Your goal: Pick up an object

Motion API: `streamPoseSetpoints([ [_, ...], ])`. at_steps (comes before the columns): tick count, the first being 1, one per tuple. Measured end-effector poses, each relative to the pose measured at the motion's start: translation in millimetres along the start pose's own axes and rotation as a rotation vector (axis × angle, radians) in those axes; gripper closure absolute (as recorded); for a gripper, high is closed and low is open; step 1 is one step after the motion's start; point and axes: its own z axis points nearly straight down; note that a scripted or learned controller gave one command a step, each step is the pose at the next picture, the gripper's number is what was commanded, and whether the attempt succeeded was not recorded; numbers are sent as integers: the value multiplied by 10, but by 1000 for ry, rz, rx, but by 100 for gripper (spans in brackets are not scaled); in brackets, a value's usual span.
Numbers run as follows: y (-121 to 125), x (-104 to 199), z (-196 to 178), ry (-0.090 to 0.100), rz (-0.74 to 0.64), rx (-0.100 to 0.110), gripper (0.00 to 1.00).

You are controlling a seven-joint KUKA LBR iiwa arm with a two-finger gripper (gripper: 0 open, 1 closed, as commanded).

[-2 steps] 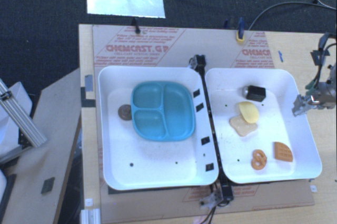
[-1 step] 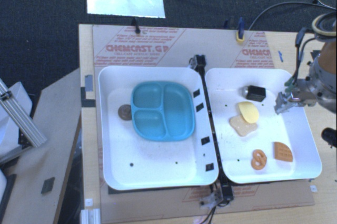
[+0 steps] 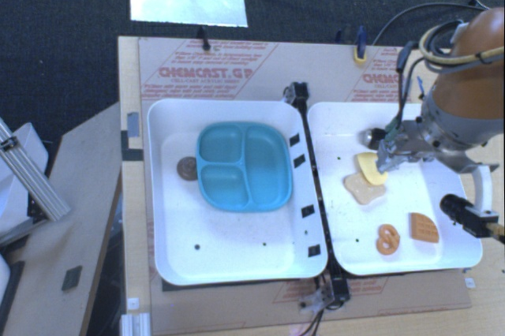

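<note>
Two shallow white plastic bins sit side by side on the worktop (image 3: pixel 237 62), which is covered by a printed cardboard sheet. The left bin (image 3: pixel 170 248) holds a light blue plastic divided plate (image 3: pixel 243 167) with three compartments, lying near the bin's centre and towards its rear edge. A small round brown disc (image 3: pixel 187 168) lies just beside the plate's left edge, on the bin floor.

The right bin (image 3: pixel 450 259) holds four food-like pieces. A yellow wedge-shaped piece (image 3: pixel 368 167) lies near the bin's centre, its long axis running roughly from rear-left to front-right. Touching its front edge is a pale beige flat piece (image 3: pixel 363 189), its long axis slanting towards the bin's front right. Nearer the front edge lie a small orange pretzel-shaped ring (image 3: pixel 387 239) and, just beside it to the right, an orange square waffle-like piece (image 3: pixel 424 228).

The grey arm with its orange band (image 3: pixel 473 42) reaches in over the right bin's right edge, bent downwards. Its hand (image 3: pixel 388 161) points down at the yellow wedge's right end, and whether it is released or clenched cannot be told.
</note>
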Motion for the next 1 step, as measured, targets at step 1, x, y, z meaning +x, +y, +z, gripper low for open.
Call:
streamPoseSetpoints([
  [1,-47,510,167,0,2,0,100],
])
